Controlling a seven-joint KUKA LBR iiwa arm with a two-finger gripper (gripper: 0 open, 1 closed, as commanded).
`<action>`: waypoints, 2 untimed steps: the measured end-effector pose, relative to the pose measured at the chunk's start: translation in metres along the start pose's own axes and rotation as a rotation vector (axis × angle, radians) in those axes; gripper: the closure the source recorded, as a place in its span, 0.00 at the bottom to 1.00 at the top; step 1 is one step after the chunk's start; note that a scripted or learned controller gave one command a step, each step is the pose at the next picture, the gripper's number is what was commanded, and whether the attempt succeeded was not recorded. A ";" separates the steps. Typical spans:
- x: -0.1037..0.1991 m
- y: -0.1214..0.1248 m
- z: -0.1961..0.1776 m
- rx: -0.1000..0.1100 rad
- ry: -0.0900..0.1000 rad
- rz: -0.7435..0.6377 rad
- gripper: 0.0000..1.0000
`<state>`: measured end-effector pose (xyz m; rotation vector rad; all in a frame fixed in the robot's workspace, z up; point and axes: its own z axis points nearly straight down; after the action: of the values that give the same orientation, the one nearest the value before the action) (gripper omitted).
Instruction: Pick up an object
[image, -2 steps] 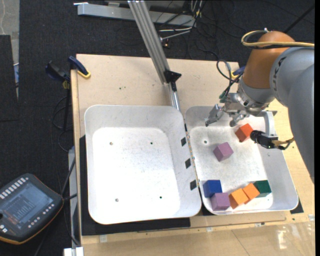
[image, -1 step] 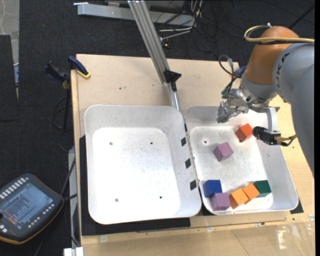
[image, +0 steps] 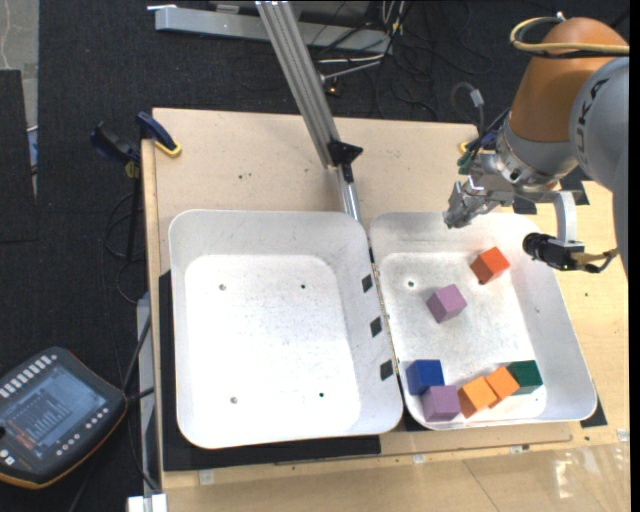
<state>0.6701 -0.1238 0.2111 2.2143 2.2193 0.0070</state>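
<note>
The right bin (image: 560, 330) holds several small blocks. An orange block (image: 490, 265) lies near its far side, with a purple block (image: 446, 302) just left of and below it. Along the near edge sit a blue block (image: 425, 375), a second purple block (image: 441, 402), another orange block (image: 481, 391) and a green block (image: 524, 377). My gripper (image: 462, 214) hangs over the far left part of the right bin, up and left of the orange block, with nothing visible between its fingers.
The left bin (image: 200, 300) stands beside the right one. A metal pole (image: 310, 90) slants down to the gap between the bins at the far side. A teach pendant (image: 50, 415) lies off the bench at lower left. Clamps (image: 150, 135) sit at the bench's far left corner.
</note>
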 end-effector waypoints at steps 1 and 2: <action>0.000 0.002 -0.047 0.000 0.000 0.000 1.00; 0.036 -0.027 -0.048 0.008 0.002 -0.003 1.00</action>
<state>0.6426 -0.0881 0.2586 2.2154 2.2282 0.0007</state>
